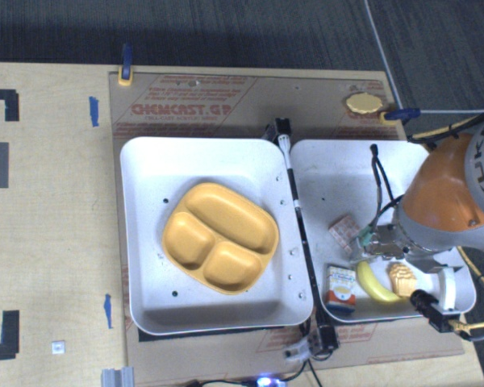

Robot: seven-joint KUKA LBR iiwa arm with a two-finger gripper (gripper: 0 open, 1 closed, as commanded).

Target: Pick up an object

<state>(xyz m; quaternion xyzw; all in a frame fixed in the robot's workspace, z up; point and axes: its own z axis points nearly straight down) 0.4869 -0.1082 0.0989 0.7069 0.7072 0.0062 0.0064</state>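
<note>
Gripper [381,247] low in right bin [339,164], wrist hiding the tips; open, shut or grasping, cannot tell. Banana [374,284] just below, small carton [341,287] down-left, clear packet [344,229] alongside left. Nothing lifted; pick not yet shown.

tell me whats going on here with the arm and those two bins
A grey and orange robot arm reaches from the right over the right bin, low above a small cluster: a banana, a golden pastry-like piece, a small carton and a clear wrapped item. Nothing is visibly lifted. The left bin holds a yellow divided tray.
</note>
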